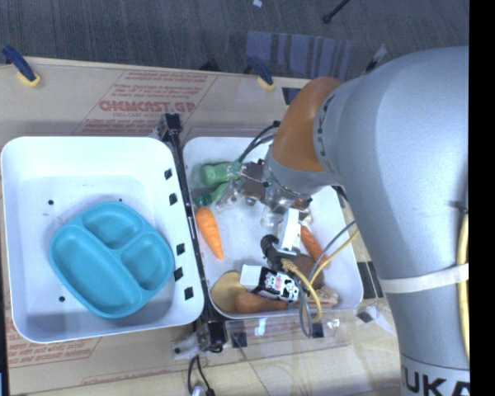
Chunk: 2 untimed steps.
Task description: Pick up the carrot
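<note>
I'm seeing the carrot (209, 231) lying flat on the floor of the bin (243, 242) that the arm is reaching into. It is off to the side of the gripper (262, 193) that faces the neighbouring bin (33, 188), near the jaws but apart from them. The gripper is hanging low over the middle of its bin with nothing visibly in it. I'm not able to tell whether its jaws are apart or together, because the wrist is covering them from this angle.

I'm judging the carrot to be a toy: light, stiff, and smooth enough to be slipping out of a shallow pinch. It is tapering, with the thick end pointing toward the green bottle (219, 174) and the tip pointing the opposite way. I'm favouring a hold across the thick half, jaws closing over its width, since the thin tip is likely to be squirting free.

Beyond the carrot from the jaws, the bin wall is running close alongside it, so the far jaw is getting only a narrow slot and risks catching the rim. Between the jaws and the carrot I'm finding bare floor, the best room for coming down. The green bottle is sitting just beside the thick end, so I'm wary of nudging it. On the jaws' opposite side, a second orange piece (311, 242) and a pile of tan and brown toy food (235, 294) are lying well apart from the carrot.
</note>
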Each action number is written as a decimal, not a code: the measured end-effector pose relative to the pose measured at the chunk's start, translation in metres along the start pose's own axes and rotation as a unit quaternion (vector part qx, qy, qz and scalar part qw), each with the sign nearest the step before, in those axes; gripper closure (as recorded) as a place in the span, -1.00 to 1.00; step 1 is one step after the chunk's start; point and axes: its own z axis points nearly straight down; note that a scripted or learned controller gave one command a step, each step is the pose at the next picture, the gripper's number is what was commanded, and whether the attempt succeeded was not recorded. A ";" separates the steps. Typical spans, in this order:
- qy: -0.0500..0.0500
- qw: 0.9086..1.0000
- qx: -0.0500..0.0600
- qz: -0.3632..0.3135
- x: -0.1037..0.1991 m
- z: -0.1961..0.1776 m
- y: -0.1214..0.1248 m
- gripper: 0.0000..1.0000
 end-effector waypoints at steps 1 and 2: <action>-0.001 1.000 0.000 0.011 -0.016 0.023 -0.052 -1.00; 0.002 0.993 -0.004 0.116 0.020 -0.081 0.014 -1.00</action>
